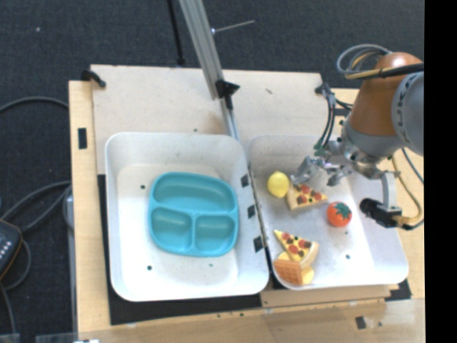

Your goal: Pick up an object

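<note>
Arm enters from the right, gripper (316, 171) low over the right bin (382, 252), at its upper middle. Fingers splayed apart, nothing seen between them; tips sit just above the upper pizza slice (307, 196), contact unclear. Yellow lemon (278, 184) just left of that slice, near the gripper. Red tomato (339, 214) to the slice's right, apart from it. Second pizza slice (297, 246) lower in the same bin, with a waffle-like piece (293, 271) touching it at the bin's front-left corner. Left bin (128, 263) holds a teal divided plate (193, 214), lying flat, centered. All food items rest on the bin floor.
</note>
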`<state>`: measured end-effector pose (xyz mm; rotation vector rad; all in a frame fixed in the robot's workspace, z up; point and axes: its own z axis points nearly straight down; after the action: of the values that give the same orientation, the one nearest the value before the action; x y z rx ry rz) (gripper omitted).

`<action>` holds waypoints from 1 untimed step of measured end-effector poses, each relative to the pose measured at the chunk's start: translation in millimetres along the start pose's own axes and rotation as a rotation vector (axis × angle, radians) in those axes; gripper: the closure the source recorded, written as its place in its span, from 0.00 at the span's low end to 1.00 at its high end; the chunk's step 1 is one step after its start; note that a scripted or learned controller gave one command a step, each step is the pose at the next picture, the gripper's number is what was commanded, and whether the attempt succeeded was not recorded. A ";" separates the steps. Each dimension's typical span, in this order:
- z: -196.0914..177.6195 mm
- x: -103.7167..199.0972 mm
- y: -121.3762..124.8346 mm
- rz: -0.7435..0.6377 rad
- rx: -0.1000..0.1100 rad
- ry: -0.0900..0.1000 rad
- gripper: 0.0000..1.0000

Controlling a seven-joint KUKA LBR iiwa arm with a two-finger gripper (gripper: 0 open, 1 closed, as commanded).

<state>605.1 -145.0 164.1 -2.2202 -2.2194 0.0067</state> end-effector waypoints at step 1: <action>59.1 -0.6 -0.7 0.001 -0.010 -0.004 0.00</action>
<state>604.2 -145.7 105.0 -2.2280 -2.2257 0.0002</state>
